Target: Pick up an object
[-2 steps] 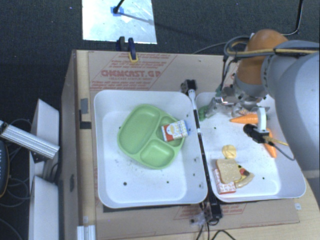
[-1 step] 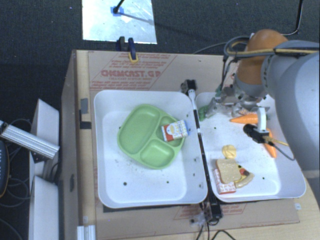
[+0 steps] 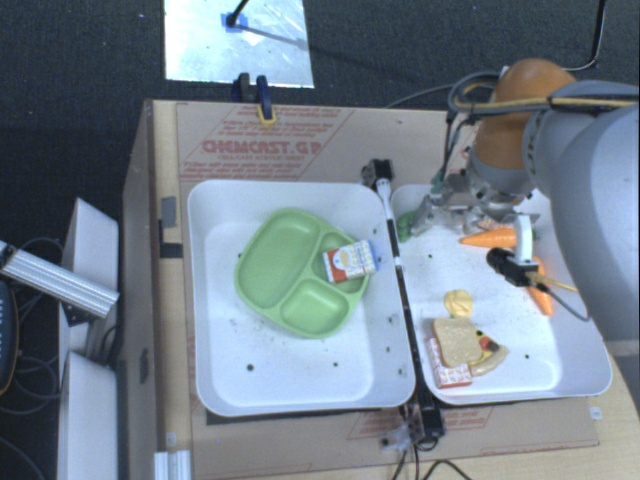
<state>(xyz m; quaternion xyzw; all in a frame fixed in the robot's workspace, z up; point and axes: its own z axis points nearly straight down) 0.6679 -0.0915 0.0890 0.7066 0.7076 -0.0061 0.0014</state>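
Approach step: pincer (image 3: pixel 470 206) low over the right bin (image 3: pixel 580 368).
We cannot tell its state; next we descend onto the carrot (image 3: pixel 490 237) just beside it.

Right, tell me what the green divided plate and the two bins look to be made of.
Green divided plate: looks like moulded plastic, matte pale green, with smooth rounded compartment ridges and one even colour. Left bin and right bin: probably thin formed plastic, white with a slight sheen, soft rounded rims and corners, lightly specked. None of this is certain from the look alone.
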